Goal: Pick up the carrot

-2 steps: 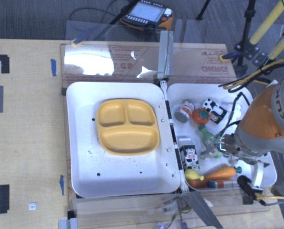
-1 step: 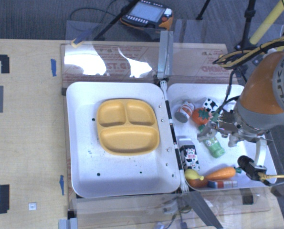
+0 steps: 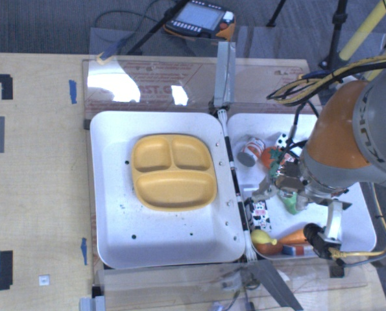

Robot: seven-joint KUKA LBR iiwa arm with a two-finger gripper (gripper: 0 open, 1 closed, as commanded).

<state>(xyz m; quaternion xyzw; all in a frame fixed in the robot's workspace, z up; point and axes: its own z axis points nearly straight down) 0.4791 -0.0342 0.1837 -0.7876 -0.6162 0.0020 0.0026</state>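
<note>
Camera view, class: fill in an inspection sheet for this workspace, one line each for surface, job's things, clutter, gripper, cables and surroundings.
Surface: wooden bench bearing two shallow white bins, left bin and right bin, side by side.
Job's things: carrot lying at the near edge of the right bin, beside a yellow toy.
Clutter: yellow divided plate in the left bin; small can, cow-patterned toy and green item in the right bin.
Gripper: gripper over the right bin's middle; fingers hidden, nothing seen held.
Cables: yellow and black bundle running to the arm.
Surroundings: control pendant on the floor beyond the bench; blue tape marks.
</note>
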